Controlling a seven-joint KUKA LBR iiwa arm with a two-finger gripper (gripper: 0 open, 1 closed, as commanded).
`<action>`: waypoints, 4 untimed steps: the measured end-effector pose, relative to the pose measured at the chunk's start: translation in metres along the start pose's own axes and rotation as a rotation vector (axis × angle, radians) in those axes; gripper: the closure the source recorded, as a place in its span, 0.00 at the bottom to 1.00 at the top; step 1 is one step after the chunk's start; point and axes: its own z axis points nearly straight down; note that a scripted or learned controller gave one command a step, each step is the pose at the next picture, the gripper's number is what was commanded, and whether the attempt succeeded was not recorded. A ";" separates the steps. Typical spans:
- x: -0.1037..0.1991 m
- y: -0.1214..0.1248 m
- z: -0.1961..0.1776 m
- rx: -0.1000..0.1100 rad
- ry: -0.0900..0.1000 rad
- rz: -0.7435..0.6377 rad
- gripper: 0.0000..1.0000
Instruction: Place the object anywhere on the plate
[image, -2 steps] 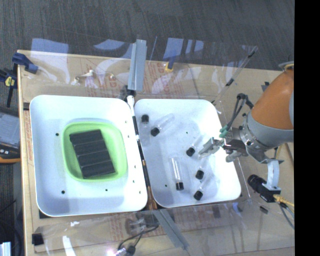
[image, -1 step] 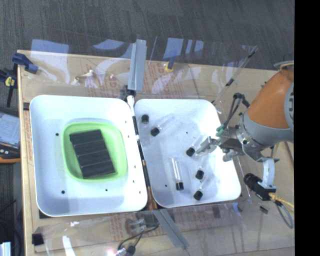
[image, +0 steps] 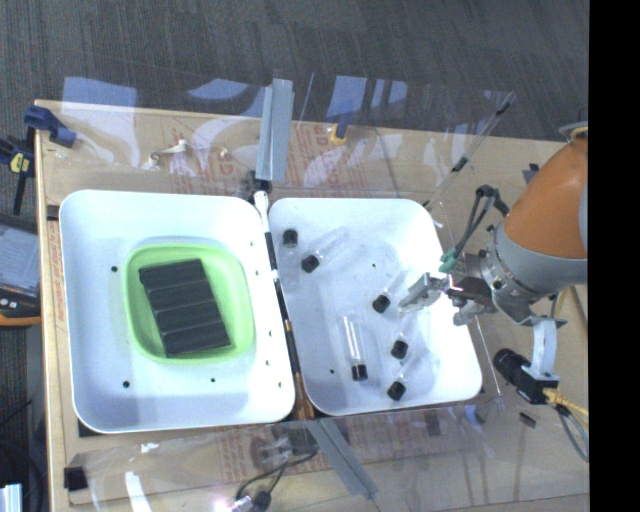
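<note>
- The gripper (image: 425, 292) hung low over the right bin (image: 330, 400), near its right wall; its pale metal fingers looked slightly parted, with nothing visible between them.
- Just to its left lay a clear plastic vial (image: 390, 292) with a black cap, slanted on the glossy white floor and not in the gripper's grasp.
- Below and left of the tool, another clear vial (image: 353, 348) lay lengthwise, cap toward the near rim, with more black-capped vials scattered around it.
- Behind the gripper, the arm's orange band (image: 556, 205) bulged round and smooth above grey wrist hardware.
- Far to the left, in the left bin (image: 90, 390), sat the green plate (image: 140, 310), rounded-square and translucent, bearing a dark ridged rectangular block (image: 185, 306).
</note>
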 end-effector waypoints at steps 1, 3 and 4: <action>0.005 -0.001 0.000 0.003 0.002 -0.034 0.00; 0.001 0.000 0.003 0.002 0.002 -0.108 0.00; 0.001 0.000 0.003 0.002 0.002 -0.127 0.00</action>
